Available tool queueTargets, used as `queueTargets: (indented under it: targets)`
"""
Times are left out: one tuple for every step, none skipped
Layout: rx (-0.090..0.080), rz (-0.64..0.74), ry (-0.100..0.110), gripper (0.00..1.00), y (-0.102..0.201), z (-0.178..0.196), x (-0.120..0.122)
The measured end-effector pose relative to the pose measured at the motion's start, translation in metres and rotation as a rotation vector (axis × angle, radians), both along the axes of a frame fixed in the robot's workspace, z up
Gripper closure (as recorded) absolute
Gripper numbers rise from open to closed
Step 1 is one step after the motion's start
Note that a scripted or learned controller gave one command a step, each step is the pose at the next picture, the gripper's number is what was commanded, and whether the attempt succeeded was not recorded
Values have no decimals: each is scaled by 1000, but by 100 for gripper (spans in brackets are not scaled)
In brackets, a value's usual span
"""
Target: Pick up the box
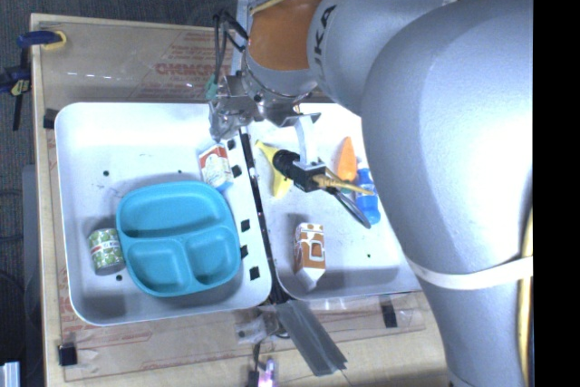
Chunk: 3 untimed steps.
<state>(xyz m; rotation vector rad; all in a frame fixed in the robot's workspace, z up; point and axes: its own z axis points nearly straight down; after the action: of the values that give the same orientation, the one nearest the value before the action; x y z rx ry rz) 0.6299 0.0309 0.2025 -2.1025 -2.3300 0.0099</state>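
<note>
A: where's the gripper (224, 115)?
B: over the left bin (77, 136), at its far edge near the right corner, by the divider between the two bins. arm (435, 104) comes in from the right and covers most of the right bin's (385, 263) far side

A: fingers open or closed?
B: can't tell, wrist and cabling hide them from this angle

A: holding anything?
B: nothing visibly between the fingers. a small red-and-white box (215, 166) sits just below the gripper in the left bin, against the right wall. touching or not, can't tell

A: any other box?
B: an orange-and-white carton (309, 251) in the right bin, upright-ish, near the front edge toward the left wall. well apart from the gripper

A: rest of the left bin?
B: blue divided plate (177, 237) takes up the front middle, three compartments. green can (105, 250) on its side just left of the plate, near the left wall

A: right bin?
B: yellow item (275, 168) by the left wall, orange carrot-shaped thing (346, 159) and a blue item (367, 195) next to the arm, dark-handled brush (313, 177) lying across the middle
</note>
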Motion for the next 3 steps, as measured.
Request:
queueTargets:
  targets:
    - [3,467,-7,100,-19,92,-71]
    - [1,471,-6,100,-19,102,-70]
    - [3,615,-7,100,-49,141,-120]
